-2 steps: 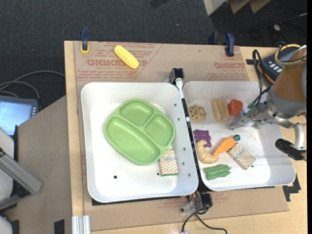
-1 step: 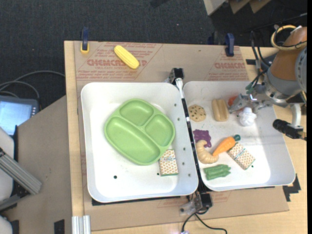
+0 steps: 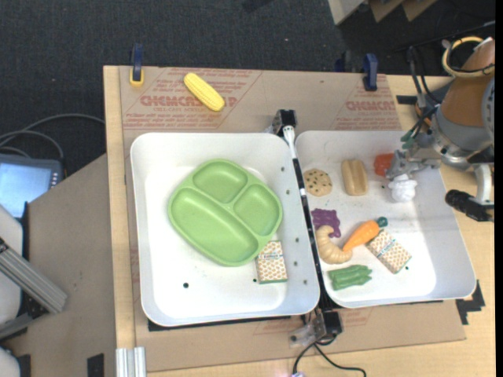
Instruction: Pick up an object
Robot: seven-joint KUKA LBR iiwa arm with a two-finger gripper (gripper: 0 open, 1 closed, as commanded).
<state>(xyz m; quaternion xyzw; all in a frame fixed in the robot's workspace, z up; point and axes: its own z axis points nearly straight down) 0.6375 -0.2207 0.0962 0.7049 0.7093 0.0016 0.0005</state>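
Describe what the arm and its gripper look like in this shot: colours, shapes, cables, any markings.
The arm is a rounded grey casing with a broad orange band above the wrist, and a pale ring-shaped part on top. Dark cables run alongside it at the right bin's far corner. The gripper is a small grey metal assembly, compact and angular, with a black piece jutting out below the wrist. No markings are legible.

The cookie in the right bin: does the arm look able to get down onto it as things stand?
Probably yes. The cookie lies flat near the right bin's left wall with nothing on top of it; the bread roll lies beside it, apart. The gripper is over the same bin, further right.
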